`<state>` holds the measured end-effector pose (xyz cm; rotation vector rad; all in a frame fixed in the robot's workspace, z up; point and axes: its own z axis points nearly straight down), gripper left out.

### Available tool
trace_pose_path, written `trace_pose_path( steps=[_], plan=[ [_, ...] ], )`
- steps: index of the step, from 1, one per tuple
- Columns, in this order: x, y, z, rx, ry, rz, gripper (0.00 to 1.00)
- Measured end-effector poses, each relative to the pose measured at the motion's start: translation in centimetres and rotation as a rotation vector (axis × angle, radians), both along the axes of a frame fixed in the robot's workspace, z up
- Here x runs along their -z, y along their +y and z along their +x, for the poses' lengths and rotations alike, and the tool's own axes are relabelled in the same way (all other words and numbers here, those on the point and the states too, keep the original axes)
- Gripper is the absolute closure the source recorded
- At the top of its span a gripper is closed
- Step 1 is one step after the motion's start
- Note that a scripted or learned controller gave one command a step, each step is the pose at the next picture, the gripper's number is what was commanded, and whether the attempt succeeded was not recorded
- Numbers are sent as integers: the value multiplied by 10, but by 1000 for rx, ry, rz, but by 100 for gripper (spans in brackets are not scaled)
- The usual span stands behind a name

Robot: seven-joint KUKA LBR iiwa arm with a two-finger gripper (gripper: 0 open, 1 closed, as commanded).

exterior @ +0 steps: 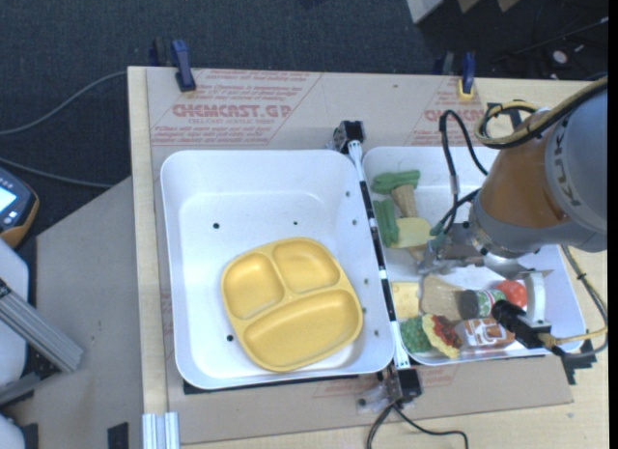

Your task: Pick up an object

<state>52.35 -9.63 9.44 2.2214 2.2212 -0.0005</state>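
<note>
The right bin [570, 314] holds a crowd of toy foods. At its far end lie a green piece [396, 182], a tan stick [406, 204] and a pale yellow block [413, 233]. Nearer the front are a yellow slab [406, 296], a tan bread-like slice [442, 294], a red piece [513, 294], a leafy green piece [416, 333] and a printed packet [486, 334]. My gripper [435, 258] reaches low over the middle of this bin, just past the pale yellow block and above the bread-like slice. The arm's body hides the bin's right half.
In the left bin [193, 196] a yellow divided plate [292, 304] sits toward the front right. A black clip [349, 132] marks the far end of the rim between the two bins. Blue clamps [181, 63] hold the board's far edge.
</note>
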Motion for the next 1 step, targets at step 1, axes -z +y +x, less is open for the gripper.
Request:
trace_pose_path(
  steps=[1],
  plan=[
    [0, 0, 0, 1, 0, 0, 0]
  ],
)
